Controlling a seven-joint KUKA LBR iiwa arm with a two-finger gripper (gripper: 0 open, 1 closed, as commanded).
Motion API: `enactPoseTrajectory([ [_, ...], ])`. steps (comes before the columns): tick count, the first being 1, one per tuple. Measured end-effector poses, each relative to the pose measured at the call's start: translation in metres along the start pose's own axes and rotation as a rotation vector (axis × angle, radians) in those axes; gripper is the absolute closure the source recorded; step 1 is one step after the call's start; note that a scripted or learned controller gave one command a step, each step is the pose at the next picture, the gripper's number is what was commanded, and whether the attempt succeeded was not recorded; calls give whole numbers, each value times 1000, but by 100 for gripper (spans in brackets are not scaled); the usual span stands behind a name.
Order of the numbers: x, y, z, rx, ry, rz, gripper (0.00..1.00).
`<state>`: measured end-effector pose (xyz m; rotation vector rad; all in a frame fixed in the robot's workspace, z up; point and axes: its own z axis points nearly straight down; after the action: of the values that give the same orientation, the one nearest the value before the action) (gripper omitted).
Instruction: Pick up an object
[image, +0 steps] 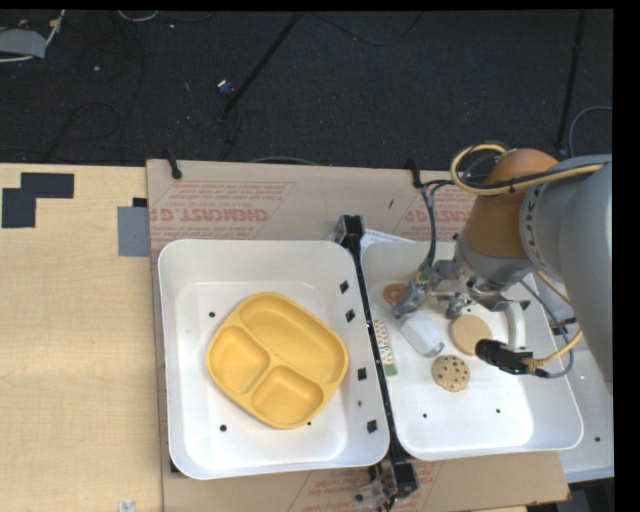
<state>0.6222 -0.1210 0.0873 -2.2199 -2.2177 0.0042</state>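
Worktop (80, 330) carries two shallow white bins side by side. Left bin (185, 440) holds a yellow divided plate (277, 358) with three compartments, lying flat near the bin's centre. Right bin (520, 430) holds several small items: a speckled cookie (451, 373) near the middle, a tan disc (470, 331) just above and to its right, a white cylinder (421, 334) lying tilted to their left, and a small orange-brown piece (396, 294) close to the bin's left wall. Arm reaches in from the right, orange band (500, 215) above the wrist. Tool (440, 290) sits low over the upper part of the right bin, just above the white cylinder and beside the tan disc. Cannot tell the tool's state. Nothing visibly lifted; all items rest on the bin floor.
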Motion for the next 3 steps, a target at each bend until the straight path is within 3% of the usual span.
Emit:
enactPoseTrajectory([
  [1, 0, 0, -10, 1, 0, 2, 100],
  [3, 2, -6, -108, -7, -1, -3, 100],
])
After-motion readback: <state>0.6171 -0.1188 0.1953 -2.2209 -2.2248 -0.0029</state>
